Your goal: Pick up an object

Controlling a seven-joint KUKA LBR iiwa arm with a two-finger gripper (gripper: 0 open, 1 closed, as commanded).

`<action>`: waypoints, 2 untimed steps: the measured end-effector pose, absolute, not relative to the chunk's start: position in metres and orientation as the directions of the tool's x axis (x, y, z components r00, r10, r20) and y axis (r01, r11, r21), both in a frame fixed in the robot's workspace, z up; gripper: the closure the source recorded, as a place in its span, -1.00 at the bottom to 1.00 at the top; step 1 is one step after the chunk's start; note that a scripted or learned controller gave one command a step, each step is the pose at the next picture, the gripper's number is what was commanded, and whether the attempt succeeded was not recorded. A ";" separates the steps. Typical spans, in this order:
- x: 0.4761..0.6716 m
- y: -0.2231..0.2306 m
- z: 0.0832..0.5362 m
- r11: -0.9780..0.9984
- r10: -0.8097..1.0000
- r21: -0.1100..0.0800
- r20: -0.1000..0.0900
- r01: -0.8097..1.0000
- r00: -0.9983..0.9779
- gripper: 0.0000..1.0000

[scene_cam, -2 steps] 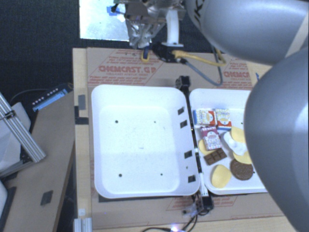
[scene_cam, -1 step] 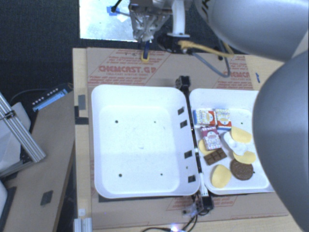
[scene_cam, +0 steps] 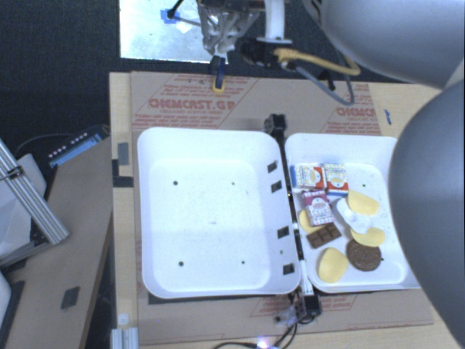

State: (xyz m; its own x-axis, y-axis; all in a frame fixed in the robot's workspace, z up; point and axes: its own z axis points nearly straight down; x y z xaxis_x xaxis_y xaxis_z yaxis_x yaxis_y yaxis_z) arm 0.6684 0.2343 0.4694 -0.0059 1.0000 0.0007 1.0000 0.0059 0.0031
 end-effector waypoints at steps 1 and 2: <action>0.668 0.234 0.502 0.006 1.000 0.004 0.001 1.000 -0.006 1.00; 0.646 0.234 0.538 0.007 1.000 0.005 0.003 1.000 -0.007 1.00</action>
